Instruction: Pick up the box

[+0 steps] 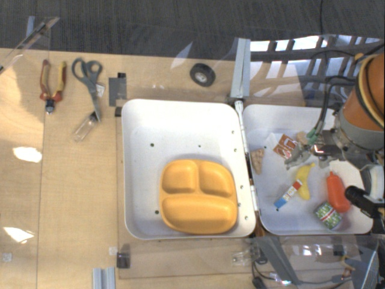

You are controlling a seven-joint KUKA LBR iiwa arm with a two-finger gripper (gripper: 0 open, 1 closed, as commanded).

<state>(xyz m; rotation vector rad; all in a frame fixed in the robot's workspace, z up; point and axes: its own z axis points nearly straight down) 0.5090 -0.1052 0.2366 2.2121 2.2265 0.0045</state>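
Observation:
The box (284,144) is small, brown-red with white print, and lies in the upper left part of the right bin (264,122). My gripper (304,152) reaches in from the right and hangs just right of the box, low over the bin and close to the box's right edge. Nothing is visibly lifted off the bin floor. The grey wrist and the orange band (374,92) rise to the right and hide part of the bin's right side.
The right bin also holds a yellow banana-like toy (305,182), a small tube (288,195), an orange carrot-like piece (337,191), a green can (328,215) and a beige scrap (257,159). A yellow divided tray (198,195) lies in the left bin (174,122). Scissors (90,83), pliers (50,83) and a tape roll (203,74) lie on the bench.

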